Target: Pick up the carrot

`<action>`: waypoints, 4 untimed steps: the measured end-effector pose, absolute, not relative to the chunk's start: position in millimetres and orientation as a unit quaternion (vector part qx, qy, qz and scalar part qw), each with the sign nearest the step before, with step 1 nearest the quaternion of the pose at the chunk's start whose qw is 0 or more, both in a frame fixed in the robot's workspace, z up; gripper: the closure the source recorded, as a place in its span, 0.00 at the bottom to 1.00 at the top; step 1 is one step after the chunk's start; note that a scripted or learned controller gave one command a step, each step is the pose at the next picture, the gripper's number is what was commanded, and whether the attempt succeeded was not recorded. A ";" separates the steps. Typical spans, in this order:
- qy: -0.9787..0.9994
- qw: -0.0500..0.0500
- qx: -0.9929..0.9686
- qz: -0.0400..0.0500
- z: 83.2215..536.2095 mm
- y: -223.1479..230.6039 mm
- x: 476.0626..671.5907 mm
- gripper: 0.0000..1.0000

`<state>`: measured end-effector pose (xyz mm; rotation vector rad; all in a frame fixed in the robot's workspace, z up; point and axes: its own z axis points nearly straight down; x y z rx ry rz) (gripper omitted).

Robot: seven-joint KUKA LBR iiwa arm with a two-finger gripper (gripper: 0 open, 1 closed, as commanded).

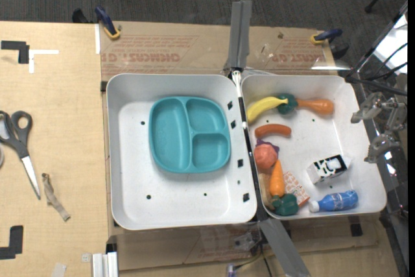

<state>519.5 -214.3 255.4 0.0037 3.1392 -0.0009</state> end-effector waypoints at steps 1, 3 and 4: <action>1.000 -0.001 -0.007 0.001 137.6 -177.8 500.4 0.00; 1.000 0.005 -0.012 -0.001 95.7 -103.6 488.1 0.00; 0.958 0.004 0.287 0.000 95.5 -94.3 520.0 0.00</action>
